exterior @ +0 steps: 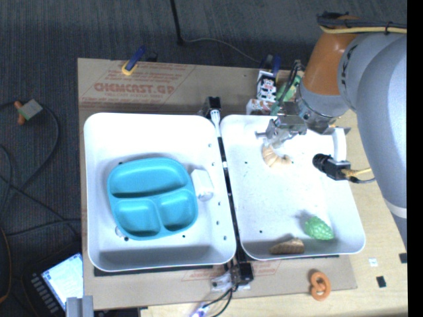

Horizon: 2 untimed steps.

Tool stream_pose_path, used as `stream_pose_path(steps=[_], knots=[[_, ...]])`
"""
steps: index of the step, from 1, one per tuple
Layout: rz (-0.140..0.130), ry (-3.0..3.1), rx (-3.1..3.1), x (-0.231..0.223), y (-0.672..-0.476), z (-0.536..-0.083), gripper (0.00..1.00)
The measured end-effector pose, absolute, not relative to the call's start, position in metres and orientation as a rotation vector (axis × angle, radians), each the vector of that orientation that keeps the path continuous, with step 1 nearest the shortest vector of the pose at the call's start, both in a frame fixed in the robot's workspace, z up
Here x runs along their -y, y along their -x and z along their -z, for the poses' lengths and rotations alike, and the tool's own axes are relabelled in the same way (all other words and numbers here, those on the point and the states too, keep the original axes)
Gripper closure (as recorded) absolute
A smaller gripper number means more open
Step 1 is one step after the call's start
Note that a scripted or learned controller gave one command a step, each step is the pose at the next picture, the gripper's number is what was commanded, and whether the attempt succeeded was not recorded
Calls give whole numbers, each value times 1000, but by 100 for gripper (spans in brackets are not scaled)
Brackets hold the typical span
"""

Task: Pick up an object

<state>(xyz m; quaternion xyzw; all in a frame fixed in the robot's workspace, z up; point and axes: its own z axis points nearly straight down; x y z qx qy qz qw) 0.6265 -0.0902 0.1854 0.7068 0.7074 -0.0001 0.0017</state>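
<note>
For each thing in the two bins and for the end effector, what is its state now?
Blue divided plate: flat in the left bin, right way up.
Tan object: in the right bin, directly under the end effector; grasp unclear.
Green object: lying loose near the front edge.
Brown object: lying against the front wall.
End effector: low over the tan object.

I see my robot arm [386,111] as big, round and smooth, mostly light grey. An orange band [327,65] wraps around it near the wrist. Below the band sits a grey metal end effector [283,129] with small shiny parts. Thin green and dark wires [288,88] run along the wrist.
</note>
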Motion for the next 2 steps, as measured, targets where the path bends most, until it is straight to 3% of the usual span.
stream_pose_path(steps=[2], knots=[[2, -2221, -2224, -37, -506, -207, 100]])
